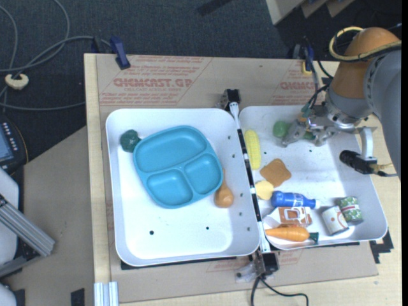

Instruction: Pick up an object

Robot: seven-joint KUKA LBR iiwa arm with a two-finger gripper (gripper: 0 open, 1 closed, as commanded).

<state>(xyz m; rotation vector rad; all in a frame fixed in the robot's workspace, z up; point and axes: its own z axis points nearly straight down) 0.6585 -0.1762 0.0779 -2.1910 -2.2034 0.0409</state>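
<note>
Here the gripper (pixel 305 134) hangs near the right bin's (pixel 373 190) far edge, fingers spread, holding nothing

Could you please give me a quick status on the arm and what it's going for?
Gripper low in the right bin, far end. Small green object just beside it, not seen held. Corn and brown piece lie nearby.

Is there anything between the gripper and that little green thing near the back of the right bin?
Nothing visible does. The gripper hangs over the back of the right bin, and the small green object lies just to its left with bare bin floor between them. The corn cob lies farther left, out of the path.
</note>
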